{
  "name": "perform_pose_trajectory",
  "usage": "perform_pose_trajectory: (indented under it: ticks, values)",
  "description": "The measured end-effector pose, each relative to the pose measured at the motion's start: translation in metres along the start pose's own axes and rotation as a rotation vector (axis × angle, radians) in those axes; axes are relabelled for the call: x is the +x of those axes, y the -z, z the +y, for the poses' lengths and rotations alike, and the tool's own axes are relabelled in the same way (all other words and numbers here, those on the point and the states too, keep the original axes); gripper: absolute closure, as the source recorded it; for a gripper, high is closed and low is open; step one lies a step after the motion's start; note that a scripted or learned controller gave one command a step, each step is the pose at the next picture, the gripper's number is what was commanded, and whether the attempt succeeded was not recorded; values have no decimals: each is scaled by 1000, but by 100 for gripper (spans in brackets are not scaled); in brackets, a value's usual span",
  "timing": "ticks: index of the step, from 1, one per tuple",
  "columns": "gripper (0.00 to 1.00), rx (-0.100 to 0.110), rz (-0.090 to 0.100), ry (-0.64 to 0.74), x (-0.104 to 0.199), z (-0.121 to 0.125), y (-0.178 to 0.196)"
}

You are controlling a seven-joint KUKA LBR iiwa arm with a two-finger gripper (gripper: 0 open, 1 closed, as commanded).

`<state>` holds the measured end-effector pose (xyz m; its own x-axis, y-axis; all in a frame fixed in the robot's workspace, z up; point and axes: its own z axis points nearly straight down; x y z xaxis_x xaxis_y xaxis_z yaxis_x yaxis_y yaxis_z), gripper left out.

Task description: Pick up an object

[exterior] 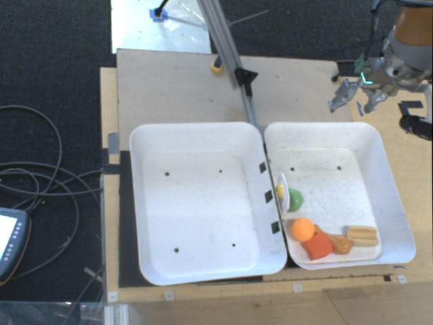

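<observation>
I see right bin floor open across far half. Clutter packed in near corner: orange ball, red block, tan roll, green ball against divider wall. Slanted grey pole crosses surface behind bins. Tool hangs beyond far rim.

The gripper hangs at upper right with its fingers spread apart, holding nothing.

One fixed camera looks down at a slant from above the bench, taking in both bins.
</observation>
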<state>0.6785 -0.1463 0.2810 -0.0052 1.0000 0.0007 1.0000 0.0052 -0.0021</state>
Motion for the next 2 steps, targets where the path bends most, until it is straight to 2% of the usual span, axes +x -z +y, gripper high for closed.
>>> perform_pose_trajectory:
  ticks: [1,2]
  values:
    - [0,-4,-2,2,0,1,3]
    - [0,0,-1,-5,-10,1,-51]
